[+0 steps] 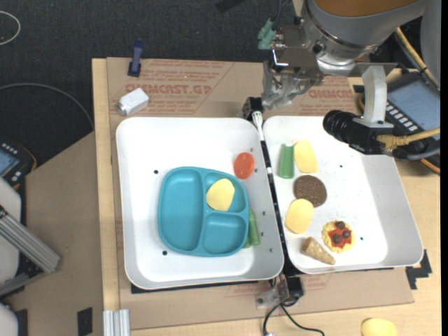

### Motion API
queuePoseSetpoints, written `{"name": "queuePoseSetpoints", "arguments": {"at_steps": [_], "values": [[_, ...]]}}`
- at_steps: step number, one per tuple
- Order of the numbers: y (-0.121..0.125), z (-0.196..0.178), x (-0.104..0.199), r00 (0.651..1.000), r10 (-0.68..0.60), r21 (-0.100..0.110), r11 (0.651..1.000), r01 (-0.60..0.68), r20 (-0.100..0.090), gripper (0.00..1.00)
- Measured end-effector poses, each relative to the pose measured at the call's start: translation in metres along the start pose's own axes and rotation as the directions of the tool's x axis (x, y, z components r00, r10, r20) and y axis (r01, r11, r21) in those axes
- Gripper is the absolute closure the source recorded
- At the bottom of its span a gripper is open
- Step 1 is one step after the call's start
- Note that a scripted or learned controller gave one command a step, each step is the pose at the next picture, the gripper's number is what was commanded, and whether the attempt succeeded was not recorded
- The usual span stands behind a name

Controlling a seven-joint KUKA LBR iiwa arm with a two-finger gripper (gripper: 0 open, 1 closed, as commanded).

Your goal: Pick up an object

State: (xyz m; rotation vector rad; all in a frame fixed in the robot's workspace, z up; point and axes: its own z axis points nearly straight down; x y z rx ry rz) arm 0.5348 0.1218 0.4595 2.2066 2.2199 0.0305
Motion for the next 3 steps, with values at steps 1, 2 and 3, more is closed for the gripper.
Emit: {"name": "queuePoseSetpoints", "arguments": {"at_steps": [1, 2, 3], "values": [[-0.045, 0.222, -0.063, 1.0, 0.012, 0.041, 0.999, -0.013, 0.01, 1.0], [-0.057, 0.099, -0.051, 1.0, 0.003, 0.009, 1.0, -0.003, 0.003, 1.0], [-0.051, 0.179, -0.136, 1.0, 0.016, 0.031, 0.999, -0.017, 0.008, 1.0]]}}
